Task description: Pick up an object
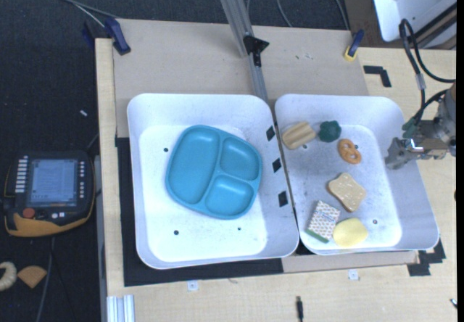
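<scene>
Camera view catches the gripper (403, 151) at the right bin's (410, 190) right rim, its grasp impossible to judge from here. The nearest candidates, a pretzel (349, 151) and a slice of toast (346, 191), lie to its left inside the bin. No readable labels appear.

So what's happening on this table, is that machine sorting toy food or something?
A robot arm reaches in from the right, and its gripper hangs at the right edge of the right bin, holding nothing. That bin holds small play-food pieces: a bread roll, a dark green piece, a pretzel, a toast slice, a patterned cracker and a yellow lemon. The left bin holds a blue divided plate. Its job is to pick up one object; none is lifted yet.
</scene>
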You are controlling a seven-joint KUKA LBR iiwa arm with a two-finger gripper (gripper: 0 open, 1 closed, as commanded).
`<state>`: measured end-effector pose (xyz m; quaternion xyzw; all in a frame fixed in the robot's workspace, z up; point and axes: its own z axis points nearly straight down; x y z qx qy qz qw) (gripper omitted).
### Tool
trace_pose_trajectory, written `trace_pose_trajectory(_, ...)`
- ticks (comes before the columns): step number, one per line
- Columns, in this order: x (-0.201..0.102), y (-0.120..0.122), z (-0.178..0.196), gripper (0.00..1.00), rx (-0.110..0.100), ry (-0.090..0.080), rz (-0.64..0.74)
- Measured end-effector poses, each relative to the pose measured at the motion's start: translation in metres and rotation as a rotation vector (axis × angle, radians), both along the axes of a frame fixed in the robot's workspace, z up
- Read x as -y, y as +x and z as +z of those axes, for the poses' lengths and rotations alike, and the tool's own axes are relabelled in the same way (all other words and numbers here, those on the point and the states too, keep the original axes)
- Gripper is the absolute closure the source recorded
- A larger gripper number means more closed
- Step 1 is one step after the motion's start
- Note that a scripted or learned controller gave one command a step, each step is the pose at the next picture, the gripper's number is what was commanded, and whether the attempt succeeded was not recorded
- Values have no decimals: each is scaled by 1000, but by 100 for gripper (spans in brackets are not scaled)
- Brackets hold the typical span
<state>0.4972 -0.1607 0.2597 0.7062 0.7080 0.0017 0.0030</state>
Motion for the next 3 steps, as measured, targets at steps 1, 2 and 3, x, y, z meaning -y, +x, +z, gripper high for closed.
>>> trace_pose_trajectory(1,0,1,12,100,-3,1,-1)
trace_pose_trajectory(2,-48,36,9,100,-4,1,2)
trace_pose_trajectory(3,-89,65,8,100,-3,2,3)
